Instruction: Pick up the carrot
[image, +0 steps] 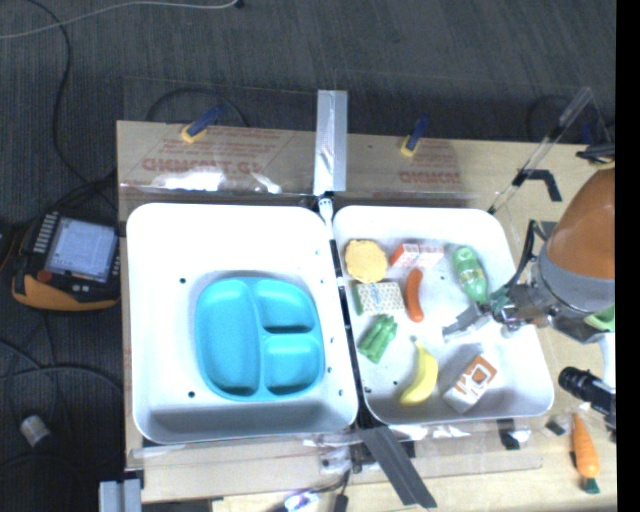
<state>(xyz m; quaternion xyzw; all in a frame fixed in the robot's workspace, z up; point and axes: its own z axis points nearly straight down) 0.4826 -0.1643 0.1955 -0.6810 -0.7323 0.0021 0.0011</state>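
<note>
- Wooden bench (250, 150) bears two white bins; the right bin (500, 235) is the landmark.
- Inside it, near the middle, lies the carrot (414, 295).
- Gripper (478, 318) hovers over its right half, fingers spread, holding nothing.

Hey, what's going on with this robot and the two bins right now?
The arm reaches in from the right, with its gripper over the right bin. It is meant to pick up the carrot, which lies untouched in that bin, left of the gripper, near a round yellow item, a green bottle and a banana. Nothing shows between the gripper's fingers. The left bin holds a blue tray.
</note>
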